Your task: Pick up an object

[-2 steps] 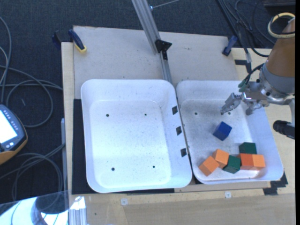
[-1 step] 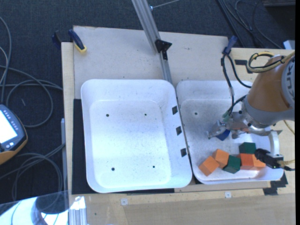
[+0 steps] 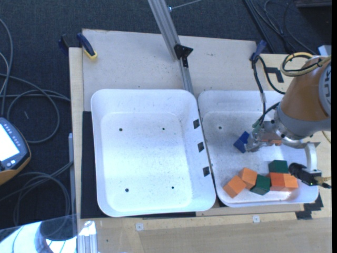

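Two white bins sit side by side on the tabletop. The left bin holds nothing visible. In the right bin, the pincer hangs low beside a blue block, touching or nearly so. Orange blocks and green blocks cluster along the near wall.

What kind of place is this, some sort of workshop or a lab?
Most likely a robotics lab set up for grasping tests. A robot arm reaches over two white bins clamped to a bench, small coloured blocks lie in the right one, and loose cables trail across the dark floor.
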Robot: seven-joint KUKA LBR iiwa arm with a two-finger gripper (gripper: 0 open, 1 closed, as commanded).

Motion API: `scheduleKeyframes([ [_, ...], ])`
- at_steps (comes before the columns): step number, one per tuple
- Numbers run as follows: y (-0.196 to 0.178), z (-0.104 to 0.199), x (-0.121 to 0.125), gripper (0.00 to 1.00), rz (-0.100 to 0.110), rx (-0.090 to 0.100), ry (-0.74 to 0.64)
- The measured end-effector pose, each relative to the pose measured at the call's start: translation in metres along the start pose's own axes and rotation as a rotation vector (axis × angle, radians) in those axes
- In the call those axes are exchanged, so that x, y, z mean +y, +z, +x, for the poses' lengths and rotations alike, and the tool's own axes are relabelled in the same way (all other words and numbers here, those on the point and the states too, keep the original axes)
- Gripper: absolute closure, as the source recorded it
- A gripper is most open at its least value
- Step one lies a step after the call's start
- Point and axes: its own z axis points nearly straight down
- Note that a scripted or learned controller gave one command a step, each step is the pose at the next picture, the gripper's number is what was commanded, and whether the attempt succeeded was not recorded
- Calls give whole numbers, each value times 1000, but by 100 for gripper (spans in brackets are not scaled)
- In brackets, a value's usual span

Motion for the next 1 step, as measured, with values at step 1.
scheduleKeyframes([
  [1, 1, 0, 0, 0, 1, 0, 0],
])
